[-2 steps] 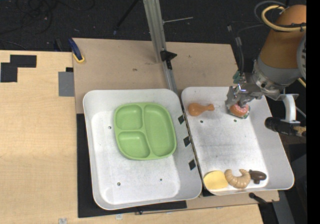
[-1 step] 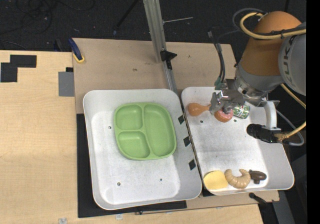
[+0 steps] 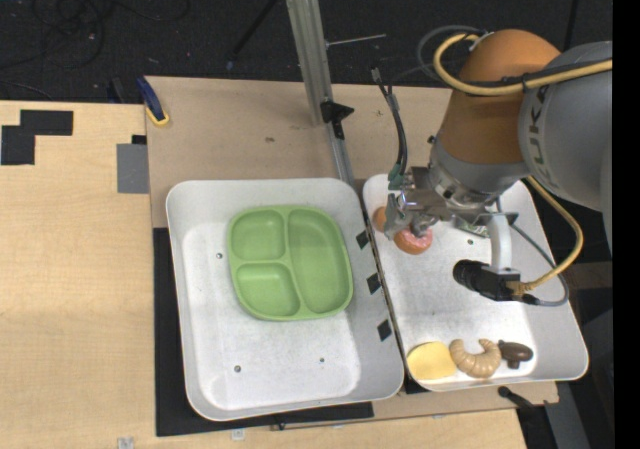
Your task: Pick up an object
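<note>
At the top left corner of the right bin (image 3: 560,357) we find a small pink toy (image 3: 413,239) under the tool (image 3: 410,217), grip state unreadable; it looks light, smooth, perhaps slippery, best pinched across its middle.

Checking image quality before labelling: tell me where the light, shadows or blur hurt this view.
Camera view: even overhead light, soft shadows; the green tray and left bin are sharp; the gripper sits shaded under the arm, the pink object partly hidden; the background is dark.
</note>
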Tool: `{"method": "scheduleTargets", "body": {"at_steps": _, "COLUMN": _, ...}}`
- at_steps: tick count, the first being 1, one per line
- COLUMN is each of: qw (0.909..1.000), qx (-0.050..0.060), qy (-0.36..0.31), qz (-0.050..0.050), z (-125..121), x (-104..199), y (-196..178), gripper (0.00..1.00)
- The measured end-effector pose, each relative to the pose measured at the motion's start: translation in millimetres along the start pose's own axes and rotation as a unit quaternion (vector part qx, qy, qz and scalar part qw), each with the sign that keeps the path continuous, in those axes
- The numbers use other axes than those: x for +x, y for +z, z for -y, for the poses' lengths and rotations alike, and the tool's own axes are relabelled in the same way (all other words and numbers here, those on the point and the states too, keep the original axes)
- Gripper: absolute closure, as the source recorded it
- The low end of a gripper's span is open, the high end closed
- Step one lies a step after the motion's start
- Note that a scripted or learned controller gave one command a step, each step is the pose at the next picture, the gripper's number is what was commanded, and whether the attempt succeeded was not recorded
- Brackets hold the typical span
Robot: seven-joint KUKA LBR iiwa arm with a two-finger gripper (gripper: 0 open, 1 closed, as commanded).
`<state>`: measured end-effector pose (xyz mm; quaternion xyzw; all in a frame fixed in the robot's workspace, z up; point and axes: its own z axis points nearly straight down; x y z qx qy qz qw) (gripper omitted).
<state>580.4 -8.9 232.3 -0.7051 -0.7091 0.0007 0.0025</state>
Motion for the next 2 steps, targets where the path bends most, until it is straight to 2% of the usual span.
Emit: {"method": "scheduleTargets", "body": {"at_steps": 2, "qw": 1.0000, "qx": 0.001, "qy": 0.000, "qz": 0.000, "z": 17.8, "x": 88.3, "y": 10.8, "gripper": 1.00}}
